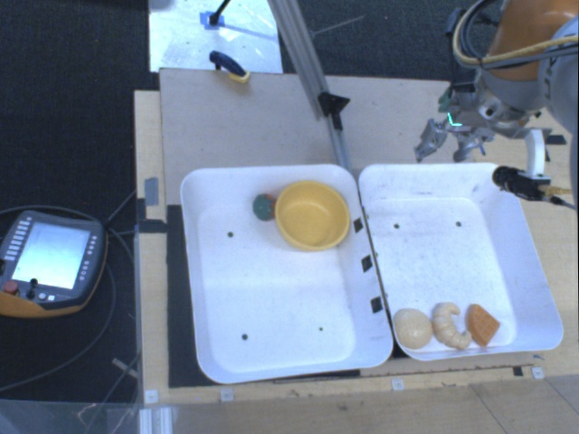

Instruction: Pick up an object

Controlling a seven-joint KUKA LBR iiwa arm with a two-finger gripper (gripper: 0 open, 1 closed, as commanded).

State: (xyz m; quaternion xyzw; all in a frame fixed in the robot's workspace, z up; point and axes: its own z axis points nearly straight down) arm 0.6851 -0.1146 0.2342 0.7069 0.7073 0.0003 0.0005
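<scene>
My gripper (447,146) hangs above the far edge of the right bin (534,269), open, with nothing between its fingers. At that bin's near edge lie a pale round bun (412,327), a cream croissant-like piece (449,325) and an orange wedge (482,324), side by side. In the left bin (208,333) a yellow bowl (311,214) sits at the far right corner, with a small dark green thing (263,207) touching its left side.
A metal pole (303,48) slants across the bench behind the bins. A teach pendant (50,262) lies on the floor at the left. A small black and yellow clamp (229,65) sits at the bench's far edge.
</scene>
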